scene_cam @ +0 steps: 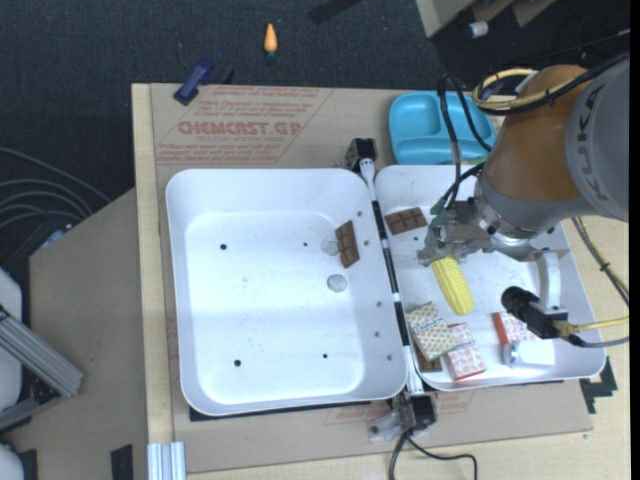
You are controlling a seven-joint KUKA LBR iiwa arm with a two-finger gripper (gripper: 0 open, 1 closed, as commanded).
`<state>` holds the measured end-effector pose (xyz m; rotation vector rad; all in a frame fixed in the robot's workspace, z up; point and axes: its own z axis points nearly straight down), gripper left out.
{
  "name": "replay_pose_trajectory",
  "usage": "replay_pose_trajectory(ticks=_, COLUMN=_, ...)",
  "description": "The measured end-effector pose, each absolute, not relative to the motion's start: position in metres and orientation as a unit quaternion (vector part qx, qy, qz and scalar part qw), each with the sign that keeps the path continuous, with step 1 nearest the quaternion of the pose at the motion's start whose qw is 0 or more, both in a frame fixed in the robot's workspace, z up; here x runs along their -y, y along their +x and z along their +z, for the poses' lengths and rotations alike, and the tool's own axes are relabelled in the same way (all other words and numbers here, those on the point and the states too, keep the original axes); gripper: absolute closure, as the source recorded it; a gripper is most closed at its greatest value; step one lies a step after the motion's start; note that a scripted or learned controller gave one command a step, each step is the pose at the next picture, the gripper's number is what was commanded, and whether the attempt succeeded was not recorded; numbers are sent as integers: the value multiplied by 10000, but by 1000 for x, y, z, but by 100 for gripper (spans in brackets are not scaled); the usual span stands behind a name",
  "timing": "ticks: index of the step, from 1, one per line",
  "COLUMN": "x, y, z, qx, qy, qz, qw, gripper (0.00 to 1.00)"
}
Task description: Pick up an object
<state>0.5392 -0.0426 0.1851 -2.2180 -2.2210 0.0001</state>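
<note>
Lying in the right-hand shallow white bin (408, 188), the yellow toy corn cob (456, 286) is a short, stubby cylinder with rows of bumpy kernels. Its long axis runs from far-left to near-right at a slight tilt. Its far end sits just beneath the two-finger gripper (442, 248), which hangs from the grey arm with the orange band (535, 138). Whether the gripper is apart, together or clamped on the cob cannot be told from this angle.

Just near of the cob lies a checked green-and-cream packet (432, 330), and a red-and-white packet (463, 361) touches its near-right side. To the right of these are a small red item (508, 325) and a white rectangular block (537, 352). On the far side of the cob, a flat brown rectangular block (405, 221) rests close to the bin's left wall.

In the left-hand shallow white bin (260, 298), a second flat brown block (347, 244) lies close to the right wall, with a small grey disc (337, 284) just near of it. Beyond the right-hand bin's far edge sits a light-blue plastic tray (425, 128).
</note>
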Motion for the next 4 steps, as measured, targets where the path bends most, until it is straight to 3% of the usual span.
replay_pose_trajectory(ticks=1, x=-34, y=501, z=255, qx=7078, qy=-7064, qz=-4, qw=5, gripper=100)
replay_pose_trajectory(ticks=2, x=-65, y=552, z=254, qx=7074, qy=-7068, qz=-2, qw=3, gripper=100)
replay_pose_trajectory(ticks=3, x=-107, y=539, z=260, qx=7076, qy=-7066, qz=-3, qw=2, gripper=100)
replay_pose_trajectory(ticks=4, x=-157, y=491, z=265, qx=7075, qy=-7067, qz=15, qw=19, gripper=100)
